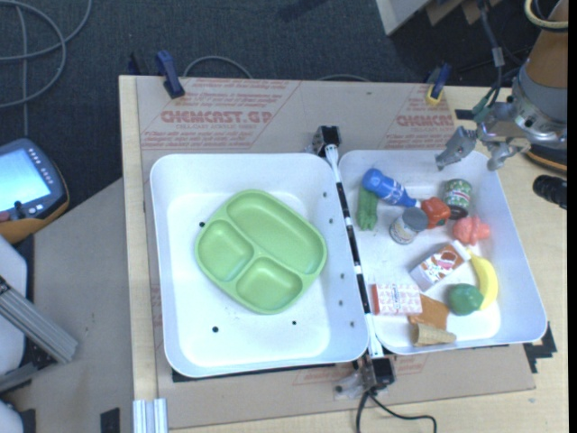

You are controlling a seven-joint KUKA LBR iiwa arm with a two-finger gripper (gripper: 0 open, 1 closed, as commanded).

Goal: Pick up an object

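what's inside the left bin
The left bin holds one green tray with three compartments, lying flat near its middle. A few dark specks dot the white floor around it. Whatever lies under the tray is covered.

right bin [523, 269] | toy foods: banana [488, 280], blue bottle [386, 187], can [457, 193]
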